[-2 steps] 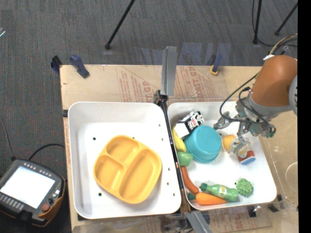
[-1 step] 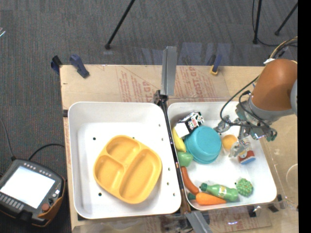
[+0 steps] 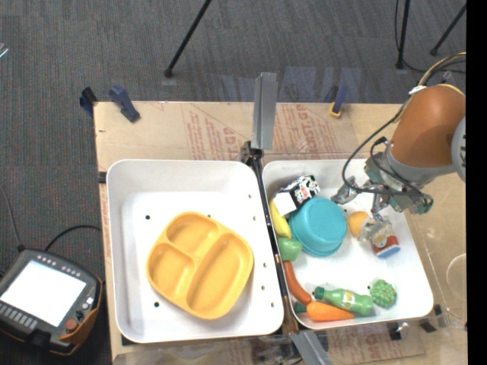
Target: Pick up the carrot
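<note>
The carrot (image 3: 329, 312) lies on its side at the front edge of the right bin (image 3: 417, 261), its orange body pointing along the bin's near wall. Just behind it, and touching or nearly so, rests a green bottle (image 3: 345, 299) with a yellow label, also on its side. To the right of the bottle sits a small green bumpy ball (image 3: 383, 293). A red-orange sausage-shaped piece (image 3: 295, 281) lies along the left wall of the same bin, its lower end close to the carrot's blunt end.

Further back in the right bin, a teal bowl (image 3: 319, 226) stands in the middle, with a yellow banana (image 3: 279, 222) and a green piece (image 3: 288, 247) tucked against its left side, a black and white carton (image 3: 297, 192) behind it, and a small orange fruit (image 3: 358, 223) at its right.

The gripper (image 3: 378, 220) hangs over the back right part of that bin, well apart from the carrot, directly above a small red, white and blue item (image 3: 385, 245); whether its jaws are parted or closed I cannot tell. The arm (image 3: 428, 130) comes in from the right.

The left bin (image 3: 129, 185) holds a yellow divided plate (image 3: 200, 264). Both bins sit on the tabletop (image 3: 190, 128)
</note>
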`<state>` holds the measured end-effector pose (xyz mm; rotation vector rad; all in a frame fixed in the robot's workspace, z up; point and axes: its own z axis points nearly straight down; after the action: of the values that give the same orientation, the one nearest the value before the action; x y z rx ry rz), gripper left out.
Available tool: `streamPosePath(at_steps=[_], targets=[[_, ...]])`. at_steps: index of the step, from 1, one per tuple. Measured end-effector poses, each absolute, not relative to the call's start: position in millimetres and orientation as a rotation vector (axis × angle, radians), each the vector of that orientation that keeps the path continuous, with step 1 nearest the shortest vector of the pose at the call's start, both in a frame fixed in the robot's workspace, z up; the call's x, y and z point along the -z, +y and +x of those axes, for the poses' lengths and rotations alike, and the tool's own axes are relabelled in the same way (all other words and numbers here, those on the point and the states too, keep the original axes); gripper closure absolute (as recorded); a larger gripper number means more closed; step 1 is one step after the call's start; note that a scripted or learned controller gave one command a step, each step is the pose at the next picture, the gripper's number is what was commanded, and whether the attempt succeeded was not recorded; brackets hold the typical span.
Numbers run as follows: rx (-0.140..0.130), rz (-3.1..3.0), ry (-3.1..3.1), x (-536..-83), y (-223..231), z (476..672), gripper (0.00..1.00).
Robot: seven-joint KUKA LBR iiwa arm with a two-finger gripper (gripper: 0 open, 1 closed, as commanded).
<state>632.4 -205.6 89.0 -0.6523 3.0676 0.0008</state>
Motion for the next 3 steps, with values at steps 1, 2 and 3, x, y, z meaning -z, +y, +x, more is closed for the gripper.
streamPosePath(at_steps=[1,2,3], targets=[[0.0,-0.724,3.053,-89.0,-209.6,620.6,0.0],[-0.004,-0.453,3.107,-88.1,-205.5,621.4,0.0],[-0.001,-0.737,3.048,-88.9,-209.4,631.7,0.0]])
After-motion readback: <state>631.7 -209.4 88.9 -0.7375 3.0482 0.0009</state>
